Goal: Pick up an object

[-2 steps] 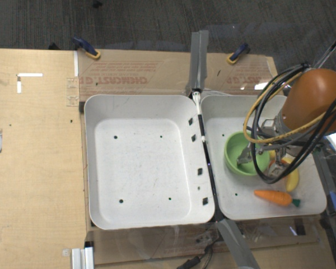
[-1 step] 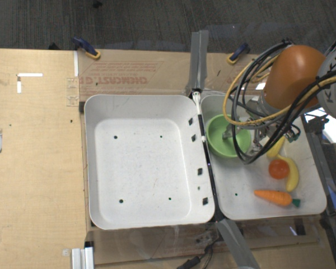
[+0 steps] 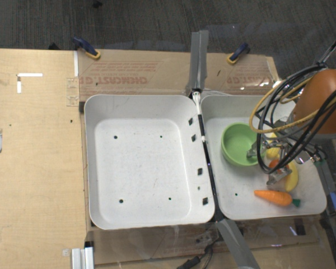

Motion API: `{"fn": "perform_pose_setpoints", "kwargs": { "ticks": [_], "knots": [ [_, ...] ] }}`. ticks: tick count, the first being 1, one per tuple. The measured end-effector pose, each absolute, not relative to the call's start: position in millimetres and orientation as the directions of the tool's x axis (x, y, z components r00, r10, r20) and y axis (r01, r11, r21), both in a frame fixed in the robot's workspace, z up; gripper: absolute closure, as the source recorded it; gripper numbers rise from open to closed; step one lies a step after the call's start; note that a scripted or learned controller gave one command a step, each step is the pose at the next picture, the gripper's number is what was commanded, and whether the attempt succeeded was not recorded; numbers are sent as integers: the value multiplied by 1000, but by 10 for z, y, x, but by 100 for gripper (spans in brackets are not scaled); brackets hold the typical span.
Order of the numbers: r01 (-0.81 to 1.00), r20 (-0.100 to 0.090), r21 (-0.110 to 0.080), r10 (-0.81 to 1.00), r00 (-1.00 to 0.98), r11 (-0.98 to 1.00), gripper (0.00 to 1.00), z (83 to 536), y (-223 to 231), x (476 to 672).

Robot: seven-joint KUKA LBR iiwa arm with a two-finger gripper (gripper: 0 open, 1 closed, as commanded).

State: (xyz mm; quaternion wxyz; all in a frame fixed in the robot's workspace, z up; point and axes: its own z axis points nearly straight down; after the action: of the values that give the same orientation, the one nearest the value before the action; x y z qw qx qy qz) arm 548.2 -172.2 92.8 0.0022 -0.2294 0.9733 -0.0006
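Wooden bench (image 3: pixel 33 167) bears two white bins (image 3: pixel 143 167), dark floor (image 3: pixel 129 10) behind.

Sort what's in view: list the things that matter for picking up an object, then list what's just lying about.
Belongs to the job:
- green bowl, in the right bin
- orange carrot, near that bin's front
- yellow banana, partly under the arm
- gripper, low over the banana

Just lying about:
- left bin
- two clamps on the cardboard sheet behind the bins
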Motion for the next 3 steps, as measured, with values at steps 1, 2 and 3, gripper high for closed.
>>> {"fn": "perform_pose_setpoints", "kwargs": {
  "ticks": [1, 2, 3],
  "knots": [
    [-136, 20, -6, -136, -991, 991, 0, 926, -1161, 6462],
    [25, 52, 8, 24, -998, 1000, 0, 922, -2126, 6483],
    [512, 64, -31, 513, -856, 858, 0, 891, -1512, 6278]
  ]
}}
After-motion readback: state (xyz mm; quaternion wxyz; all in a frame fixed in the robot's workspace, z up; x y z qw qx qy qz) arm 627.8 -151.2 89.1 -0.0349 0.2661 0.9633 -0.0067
